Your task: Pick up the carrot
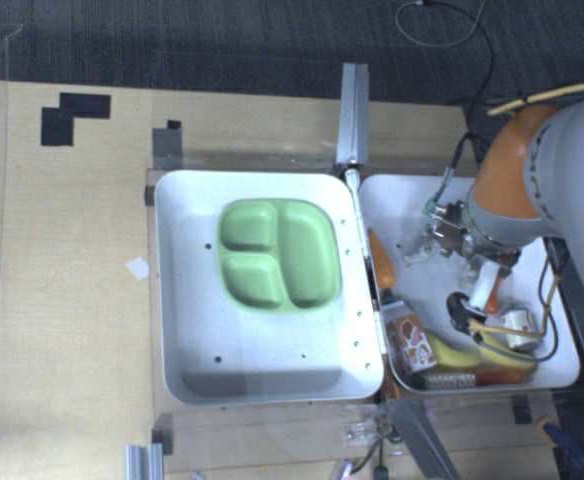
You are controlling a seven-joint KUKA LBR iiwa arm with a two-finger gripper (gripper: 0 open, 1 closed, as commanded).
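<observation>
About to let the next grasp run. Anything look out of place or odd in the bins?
Nothing spilled or damaged. The carrot lies tight against the right bin's left wall, awkward to grasp. The green divided plate sits flat in the left bin. The other items are crowded along the right bin's front edge.

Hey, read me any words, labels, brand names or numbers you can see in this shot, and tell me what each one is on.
No text can be read.
Small food packet in the right bin: printed, too blurred to read.
White tag near the banana: too small to read.
</observation>
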